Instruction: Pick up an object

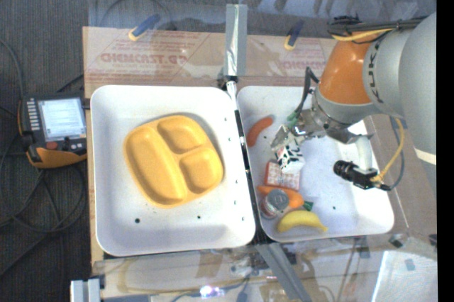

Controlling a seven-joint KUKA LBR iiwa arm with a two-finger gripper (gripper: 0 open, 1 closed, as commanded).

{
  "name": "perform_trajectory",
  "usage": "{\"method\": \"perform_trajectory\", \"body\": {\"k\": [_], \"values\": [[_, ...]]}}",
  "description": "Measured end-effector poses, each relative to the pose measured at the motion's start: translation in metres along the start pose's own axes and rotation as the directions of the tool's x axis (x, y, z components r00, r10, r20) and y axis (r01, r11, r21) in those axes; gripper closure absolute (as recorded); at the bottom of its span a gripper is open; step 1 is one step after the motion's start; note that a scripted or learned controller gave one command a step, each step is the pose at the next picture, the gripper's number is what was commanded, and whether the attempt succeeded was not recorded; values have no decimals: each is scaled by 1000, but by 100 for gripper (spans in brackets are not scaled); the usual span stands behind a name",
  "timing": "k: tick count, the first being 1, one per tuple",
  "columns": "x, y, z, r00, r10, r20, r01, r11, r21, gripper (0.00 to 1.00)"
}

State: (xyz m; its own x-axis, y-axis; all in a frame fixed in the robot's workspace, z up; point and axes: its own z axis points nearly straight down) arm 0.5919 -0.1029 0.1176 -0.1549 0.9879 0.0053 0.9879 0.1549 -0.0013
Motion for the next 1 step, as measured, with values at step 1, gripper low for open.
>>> {"method": "perform_trajectory", "body": {"k": [1], "values": [[15,24,-91,996,90,7,-90,996,2,100]]}}
